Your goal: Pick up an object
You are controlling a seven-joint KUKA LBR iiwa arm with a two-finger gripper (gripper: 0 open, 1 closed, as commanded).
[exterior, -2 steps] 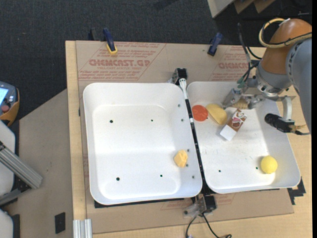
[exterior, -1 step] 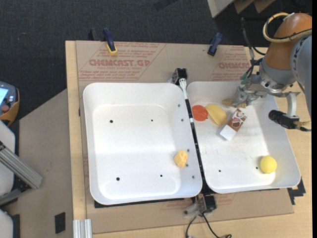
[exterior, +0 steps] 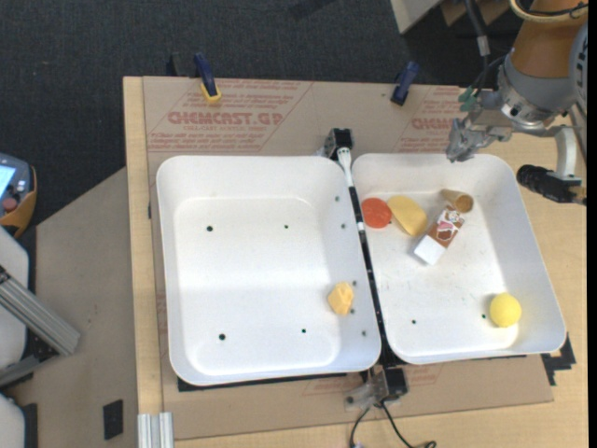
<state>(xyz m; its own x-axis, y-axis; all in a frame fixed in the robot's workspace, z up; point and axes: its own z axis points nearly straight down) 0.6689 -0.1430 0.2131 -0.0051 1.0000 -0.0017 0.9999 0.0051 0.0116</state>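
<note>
- Gripper: upper right of the frame, hanging over the far rim of the right bin. Nothing shows between its fingers; how far apart they stand cannot be told from this slant.
- Candidate objects, right bin, five in all: one red round piece near the bin's left wall; one yellow wedge just beside it; one small brown piece in the upper middle; one white and red packet lying just below the brown piece; one yellow ball apart from the rest, toward the lower right corner.
- Left bin: one small yellow lump near its lower right wall.
- Handling, judged by appearance: all six look light. The packet probably has flat, stiff sides and would take a pinch across its narrow width. The ball may roll or slip unless the fingers close through its middle. The lump in the left bin looks soft and irregular.
- Access: the ball and the lump each stand clear of neighbours; the red piece and wedge crowd one another.
- Count of bins: two, side by side.
</note>
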